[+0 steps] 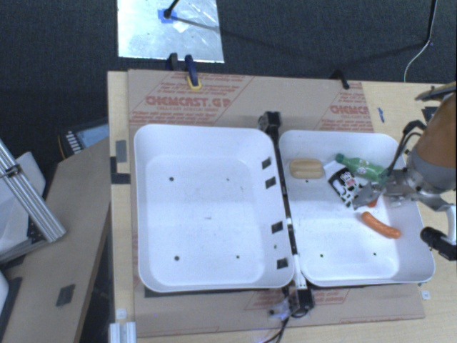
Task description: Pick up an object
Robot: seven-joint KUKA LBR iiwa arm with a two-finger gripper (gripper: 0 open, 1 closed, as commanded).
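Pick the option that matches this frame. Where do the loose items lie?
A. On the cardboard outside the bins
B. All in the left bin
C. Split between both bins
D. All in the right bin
D: the bread roll, the green item, the black-and-white item and the orange sausage all lie in the right bin, where the gripper reaches.

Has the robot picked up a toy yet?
Not yet. The gripper is down in the right bin, close to the black-and-white toy and the orange sausage. Both toys lie on the bin floor, so grabbing and lifting one is left.
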